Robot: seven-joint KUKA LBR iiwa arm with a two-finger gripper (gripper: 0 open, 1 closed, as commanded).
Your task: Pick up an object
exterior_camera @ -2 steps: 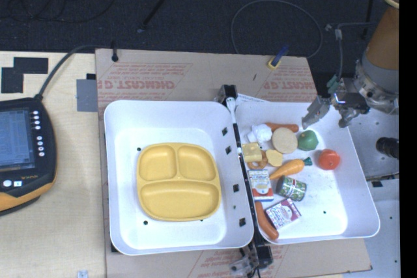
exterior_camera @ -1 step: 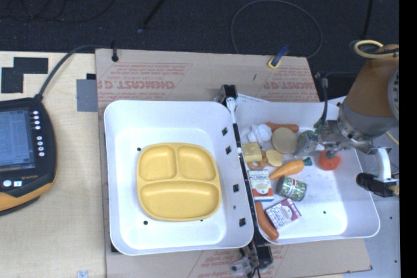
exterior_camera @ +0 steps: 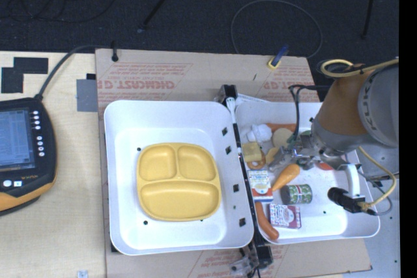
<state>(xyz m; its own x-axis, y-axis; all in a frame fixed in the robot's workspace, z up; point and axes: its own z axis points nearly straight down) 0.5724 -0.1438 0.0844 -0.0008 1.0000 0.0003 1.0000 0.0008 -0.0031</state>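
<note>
The right bin (exterior_camera: 326, 221) holds a cluster of small items. An orange carrot (exterior_camera: 285, 176) lies at a slant in the middle, with a green can (exterior_camera: 298, 193) just beside it. A sausage (exterior_camera: 266, 221) and a red-and-white packet (exterior_camera: 285, 215) lie toward the front. A small carton (exterior_camera: 258, 181), a yellow cheese block (exterior_camera: 252, 153), a white object (exterior_camera: 259, 133) and a pale round item (exterior_camera: 282, 137) sit by the left wall. My gripper (exterior_camera: 296, 153) hangs low over the bin, just above the carrot's upper end, and nothing is visibly held.
The left bin (exterior_camera: 117, 140) holds a yellow divided plate (exterior_camera: 177, 181). A tablet-like pendant (exterior_camera: 23, 146) lies on the bench at far left. A small red item (exterior_camera: 324, 166) lies beside the gripper on the right. Both bins rest on a cardboard sheet (exterior_camera: 195, 75).
</note>
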